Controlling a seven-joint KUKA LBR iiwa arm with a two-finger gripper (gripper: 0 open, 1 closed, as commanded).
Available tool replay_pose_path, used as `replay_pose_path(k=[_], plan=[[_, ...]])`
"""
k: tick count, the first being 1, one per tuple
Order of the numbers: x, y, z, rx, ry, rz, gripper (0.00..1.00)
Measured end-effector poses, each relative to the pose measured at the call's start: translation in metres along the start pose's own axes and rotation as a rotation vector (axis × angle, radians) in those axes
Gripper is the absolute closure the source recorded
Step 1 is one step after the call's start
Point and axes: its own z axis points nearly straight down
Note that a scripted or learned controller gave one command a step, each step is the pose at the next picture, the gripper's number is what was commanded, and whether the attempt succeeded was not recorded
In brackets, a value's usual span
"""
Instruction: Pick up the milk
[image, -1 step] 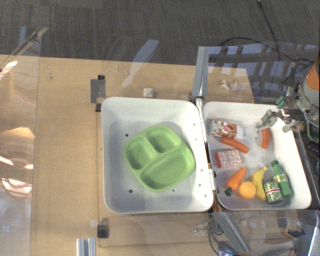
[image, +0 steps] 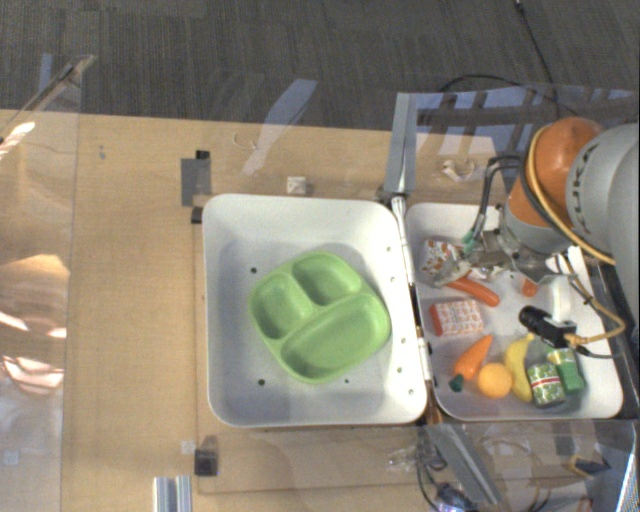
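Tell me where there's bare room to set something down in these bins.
Free: the left bin's white floor around the green divided plate, widest along its left wall and front corners; the plate's compartments too. Crowded: the right bin, with carrot, orange, packets and the claw.

The wooden bench (image: 120, 330) carries 2 shallow white bins, their inner walls touching. The left bin (image: 230, 330) sits mid-bench; the right bin (image: 600, 405) lies just beside it. A small pale block (image: 296, 185) rests just beyond the left bin's far rim.
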Motion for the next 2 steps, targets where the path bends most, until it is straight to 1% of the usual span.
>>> replay_pose_path(k=[1,2], plan=[[0.0133,0.0375,0.0051,0.054,-0.013,0.044,0.00],[0.0142,0.0404,0.0053,0.071,-0.013,0.137,0.00]])
